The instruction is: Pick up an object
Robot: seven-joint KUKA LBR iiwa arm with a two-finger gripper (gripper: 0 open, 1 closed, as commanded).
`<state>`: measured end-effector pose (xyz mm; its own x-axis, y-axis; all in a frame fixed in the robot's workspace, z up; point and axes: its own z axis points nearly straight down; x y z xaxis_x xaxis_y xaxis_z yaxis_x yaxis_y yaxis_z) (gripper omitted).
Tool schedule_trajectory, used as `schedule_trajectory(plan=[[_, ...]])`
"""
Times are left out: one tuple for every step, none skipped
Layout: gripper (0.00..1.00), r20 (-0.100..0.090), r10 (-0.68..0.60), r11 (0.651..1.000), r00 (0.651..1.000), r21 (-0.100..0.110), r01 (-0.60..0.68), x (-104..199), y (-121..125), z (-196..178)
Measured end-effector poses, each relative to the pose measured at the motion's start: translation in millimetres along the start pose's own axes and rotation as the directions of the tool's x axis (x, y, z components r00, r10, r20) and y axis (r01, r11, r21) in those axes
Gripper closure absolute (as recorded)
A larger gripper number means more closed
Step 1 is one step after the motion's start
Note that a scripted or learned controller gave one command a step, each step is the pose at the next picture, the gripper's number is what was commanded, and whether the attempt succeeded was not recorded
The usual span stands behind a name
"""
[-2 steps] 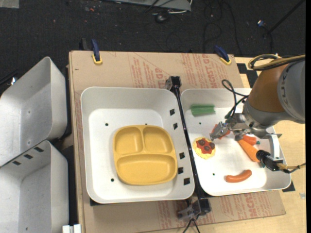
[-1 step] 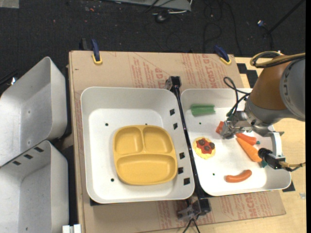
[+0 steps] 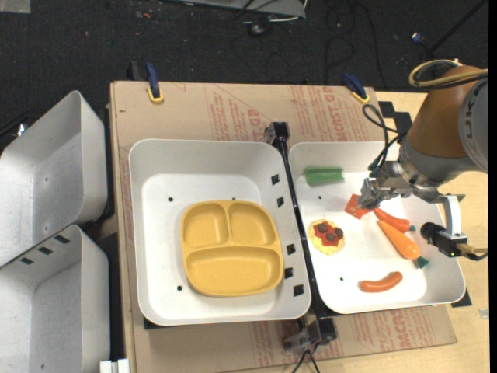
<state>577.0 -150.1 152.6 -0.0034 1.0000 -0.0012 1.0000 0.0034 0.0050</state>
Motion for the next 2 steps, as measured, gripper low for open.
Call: schedule_trajectory(plan=[[1.0,0.001,0.001,1.0,1.0,0.0,-0.001,-5.5,4.3,-44.2],[1.0,0.001,0.0,1.0,1.0,-0.002,0.0,-5.8,5.9,-97.5]])
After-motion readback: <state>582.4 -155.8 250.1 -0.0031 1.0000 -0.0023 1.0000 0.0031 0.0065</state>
